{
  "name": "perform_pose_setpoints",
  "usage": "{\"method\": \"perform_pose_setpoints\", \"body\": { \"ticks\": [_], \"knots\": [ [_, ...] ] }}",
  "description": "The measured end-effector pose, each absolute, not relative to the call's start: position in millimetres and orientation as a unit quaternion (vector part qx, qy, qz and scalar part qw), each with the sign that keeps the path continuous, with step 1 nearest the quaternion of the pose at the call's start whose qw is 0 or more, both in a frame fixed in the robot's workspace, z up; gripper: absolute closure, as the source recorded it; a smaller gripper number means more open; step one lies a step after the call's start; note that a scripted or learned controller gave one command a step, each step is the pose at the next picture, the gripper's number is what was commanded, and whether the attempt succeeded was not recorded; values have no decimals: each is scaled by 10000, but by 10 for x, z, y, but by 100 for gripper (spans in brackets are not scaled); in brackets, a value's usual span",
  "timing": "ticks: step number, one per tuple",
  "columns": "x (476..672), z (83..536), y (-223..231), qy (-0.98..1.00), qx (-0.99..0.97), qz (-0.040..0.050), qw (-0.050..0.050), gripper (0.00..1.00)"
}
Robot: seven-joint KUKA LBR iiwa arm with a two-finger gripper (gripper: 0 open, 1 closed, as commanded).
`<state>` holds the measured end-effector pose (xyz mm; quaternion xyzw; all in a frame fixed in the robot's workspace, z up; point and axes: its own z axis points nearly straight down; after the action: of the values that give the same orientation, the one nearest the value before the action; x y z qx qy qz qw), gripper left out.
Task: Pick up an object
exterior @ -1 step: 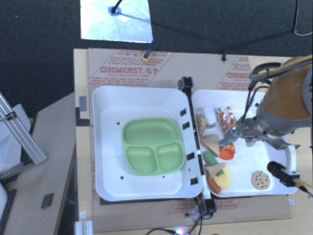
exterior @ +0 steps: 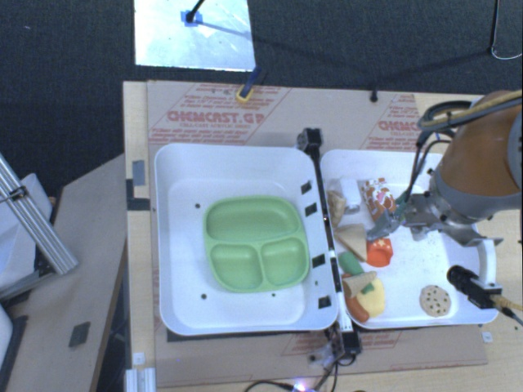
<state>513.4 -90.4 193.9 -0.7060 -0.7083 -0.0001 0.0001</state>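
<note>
The gripper (exterior: 382, 229) is lowered into the right bin (exterior: 409, 310), just at 12 o'clock of an orange object (exterior: 379, 254). Whether the fingers are parted cannot be told; apparently nothing is lifted yet.

A green divided plate (exterior: 252, 254) lies in the left white bin (exterior: 176, 219); a shiny metal sheet (exterior: 194, 23) sits at 12 o'clock, an aluminium rail (exterior: 33, 219) at 9
</note>
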Motion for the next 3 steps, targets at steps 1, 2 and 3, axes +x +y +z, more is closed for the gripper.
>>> {"method": "perform_pose_setpoints", "body": {
  "ticks": [1,2,3],
  "knots": [
    [5066,1336,-932,-7074,-7068,11,18,0],
    [5095,858,-914,-7075,-7067,-33,1,0],
    [5115,990,-915,-7079,-7063,-52,-32,100]
  ]
}}
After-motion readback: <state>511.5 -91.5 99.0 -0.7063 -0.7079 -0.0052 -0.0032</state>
